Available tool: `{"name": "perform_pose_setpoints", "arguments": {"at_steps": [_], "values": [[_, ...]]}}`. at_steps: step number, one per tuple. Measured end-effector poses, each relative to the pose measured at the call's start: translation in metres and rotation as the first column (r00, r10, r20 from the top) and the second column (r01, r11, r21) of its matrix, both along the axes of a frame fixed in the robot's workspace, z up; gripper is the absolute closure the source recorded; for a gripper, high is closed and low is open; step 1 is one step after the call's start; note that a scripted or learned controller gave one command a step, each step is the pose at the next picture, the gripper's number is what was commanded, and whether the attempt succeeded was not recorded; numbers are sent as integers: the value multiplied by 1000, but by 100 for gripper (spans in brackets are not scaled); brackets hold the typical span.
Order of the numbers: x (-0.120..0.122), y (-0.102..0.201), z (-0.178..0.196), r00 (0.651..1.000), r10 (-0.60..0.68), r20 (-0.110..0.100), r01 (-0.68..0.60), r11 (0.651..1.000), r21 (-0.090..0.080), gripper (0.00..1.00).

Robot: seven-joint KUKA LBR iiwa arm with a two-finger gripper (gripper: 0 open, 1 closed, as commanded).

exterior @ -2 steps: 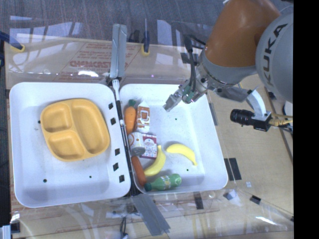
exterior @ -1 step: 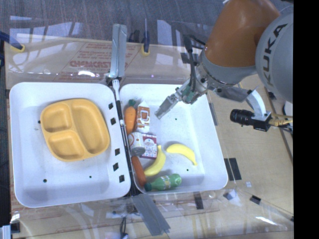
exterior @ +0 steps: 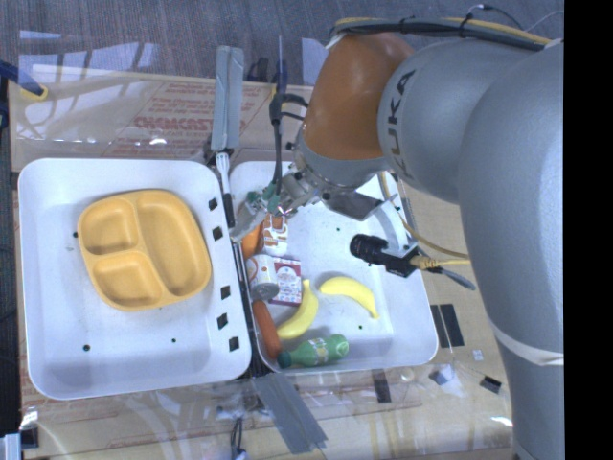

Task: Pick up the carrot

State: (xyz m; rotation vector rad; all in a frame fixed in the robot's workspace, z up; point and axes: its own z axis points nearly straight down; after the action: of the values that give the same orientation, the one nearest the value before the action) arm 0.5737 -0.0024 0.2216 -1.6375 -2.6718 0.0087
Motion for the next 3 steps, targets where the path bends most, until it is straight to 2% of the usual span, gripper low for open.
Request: {"name": "perform_pose_setpoints", "arguments": {"at_steps": [1, 2, 3], "values": [[-75, 9, -34, 943, -333, -2, 333, 943, -3, 0], [10, -49, 12, 896, -445, 3, 445, 896, -3, 0], [11, 21, -35, 900, -436, 0, 436, 900, -4, 0]]}}
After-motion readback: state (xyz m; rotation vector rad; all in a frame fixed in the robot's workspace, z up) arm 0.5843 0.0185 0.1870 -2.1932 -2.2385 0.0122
